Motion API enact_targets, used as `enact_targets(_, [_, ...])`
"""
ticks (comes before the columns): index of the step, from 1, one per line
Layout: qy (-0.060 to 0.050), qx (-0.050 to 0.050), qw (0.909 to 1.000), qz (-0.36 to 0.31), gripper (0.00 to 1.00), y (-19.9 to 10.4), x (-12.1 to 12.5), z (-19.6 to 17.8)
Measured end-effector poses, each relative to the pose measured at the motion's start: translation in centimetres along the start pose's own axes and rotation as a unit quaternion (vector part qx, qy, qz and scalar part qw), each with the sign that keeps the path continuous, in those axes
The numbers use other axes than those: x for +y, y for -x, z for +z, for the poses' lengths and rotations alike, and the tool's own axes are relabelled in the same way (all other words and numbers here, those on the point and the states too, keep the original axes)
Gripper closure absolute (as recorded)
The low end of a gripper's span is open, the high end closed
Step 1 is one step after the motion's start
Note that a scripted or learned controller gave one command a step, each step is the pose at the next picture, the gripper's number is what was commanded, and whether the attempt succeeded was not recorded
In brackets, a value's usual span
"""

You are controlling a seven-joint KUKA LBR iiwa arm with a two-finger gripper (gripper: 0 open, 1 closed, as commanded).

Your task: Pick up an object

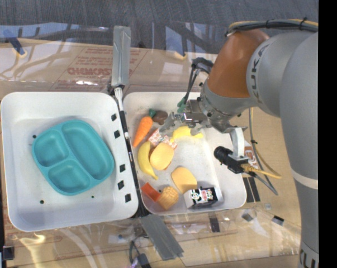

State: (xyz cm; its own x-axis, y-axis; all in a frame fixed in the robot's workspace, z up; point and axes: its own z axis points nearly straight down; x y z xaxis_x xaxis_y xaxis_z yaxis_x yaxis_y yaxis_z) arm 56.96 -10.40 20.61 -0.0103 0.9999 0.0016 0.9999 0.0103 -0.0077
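- The gripper [178,123] sits low over the right bin [224,200], near its upper middle; the arm [238,66] comes in from the right and hides much of the wrist
- How wide the claw stands, and whether anything is caught in it, I cannot tell; the metal parts blur into the toys beneath
- The nearest thing is a small yellow lemon-like toy [182,133], touching or just below the claw tip; a pale yellow pear-shaped toy [161,156] lies just beyond, down and to the left
- A carrot [143,130] lies to the claw's left, its long axis slanting from upper right to lower left; a banana [145,161] runs along the bin's left wall below it
- Judgement: the coming move turns on the lemon-like toy lying almost straight under the claw; a short drop should do, no sideways reach
- The teal plate [73,156] in the left bin [23,205] lies well apart
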Motion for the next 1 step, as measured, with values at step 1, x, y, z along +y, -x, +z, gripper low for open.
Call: enact_targets(1, [-0.001, 0.000, 0.9980, -0.064, 0.00, -0.40, 5.78, 7.02])
